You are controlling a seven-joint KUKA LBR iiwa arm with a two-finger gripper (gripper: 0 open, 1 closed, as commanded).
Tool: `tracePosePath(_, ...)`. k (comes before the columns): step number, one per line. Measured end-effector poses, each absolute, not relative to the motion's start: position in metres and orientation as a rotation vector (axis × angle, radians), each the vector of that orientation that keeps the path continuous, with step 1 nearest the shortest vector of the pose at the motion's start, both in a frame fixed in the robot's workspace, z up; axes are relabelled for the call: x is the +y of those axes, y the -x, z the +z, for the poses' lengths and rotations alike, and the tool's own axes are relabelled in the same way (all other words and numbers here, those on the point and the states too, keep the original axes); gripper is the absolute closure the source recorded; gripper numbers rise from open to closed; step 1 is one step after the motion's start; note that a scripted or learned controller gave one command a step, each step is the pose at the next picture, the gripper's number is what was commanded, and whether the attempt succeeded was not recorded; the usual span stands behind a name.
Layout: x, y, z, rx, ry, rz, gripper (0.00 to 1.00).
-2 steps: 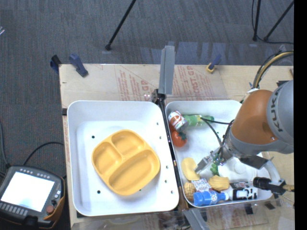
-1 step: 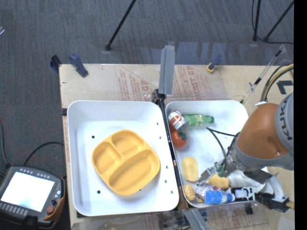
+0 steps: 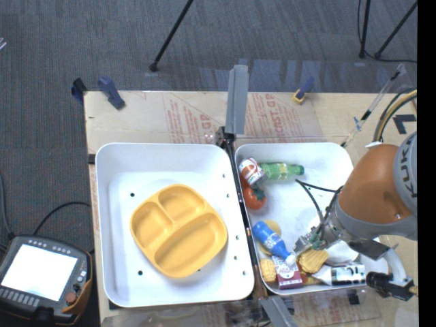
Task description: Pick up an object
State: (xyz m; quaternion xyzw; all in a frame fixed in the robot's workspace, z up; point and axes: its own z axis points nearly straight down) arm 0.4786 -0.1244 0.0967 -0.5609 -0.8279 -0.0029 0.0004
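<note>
The right bin holds a green bottle, a red and white can, a tomato, a blue bottle, a round cracker and a small red box. My gripper is low in the bin's front right part, just right of the blue bottle's cap and right above the cracker. The orange band of the arm covers the bin's right side. Nothing can be seen held.
The left bin carries a yellow divided plate. A yellow round piece lies behind the blue bottle. A white labelled object lies at the front right of the right bin. A teach pendant sits at the lower left.
</note>
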Motion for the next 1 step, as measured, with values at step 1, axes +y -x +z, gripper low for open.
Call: tracePosePath(1,-0.0393,-0.5590,0.2310,-2.668,1.675,-0.012,1.00)
